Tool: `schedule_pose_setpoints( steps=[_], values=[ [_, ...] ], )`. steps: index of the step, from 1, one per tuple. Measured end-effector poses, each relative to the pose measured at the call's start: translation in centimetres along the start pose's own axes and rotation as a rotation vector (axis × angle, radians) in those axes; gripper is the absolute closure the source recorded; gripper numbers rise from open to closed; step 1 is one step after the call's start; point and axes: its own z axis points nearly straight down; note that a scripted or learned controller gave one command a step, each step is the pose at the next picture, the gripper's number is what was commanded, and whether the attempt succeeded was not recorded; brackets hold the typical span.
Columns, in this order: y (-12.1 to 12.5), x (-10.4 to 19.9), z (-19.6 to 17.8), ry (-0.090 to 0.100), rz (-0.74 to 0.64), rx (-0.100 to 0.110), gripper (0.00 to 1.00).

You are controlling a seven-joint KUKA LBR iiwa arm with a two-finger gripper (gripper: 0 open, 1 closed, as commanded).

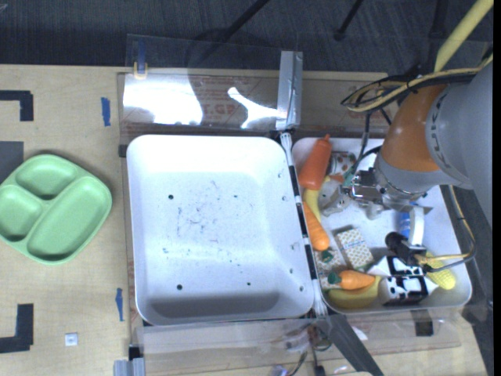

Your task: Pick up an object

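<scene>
Two white bins (211,233), jaws (356,190) over right-bin clutter, grip state unclear; no legible writing

Our one arm (462,124), grey with an orange band above the wrist, reaching in from the right, wrist bent downward and leftward, our gripper (350,188) low at the arm's left end, metal and partly hidden beneath the wrist.
</scene>
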Motion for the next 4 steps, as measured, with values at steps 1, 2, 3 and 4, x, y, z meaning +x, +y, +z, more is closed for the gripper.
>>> schedule_pose_setpoints(
  steps=[1,2,3,4],
  values=[
    [0.0,0.0,0.0,0.0,0.0,0.0,0.0],
    [-6.5,0.1,-0.1,-0.001,0.091,0.005,0.0],
    [-3.8,-4.4,-12.6,-0.003,0.189,0.004,0.0],
    [-4.9,-9.4,-6.3,-0.002,0.423,0.008,0.0]
  ],
)
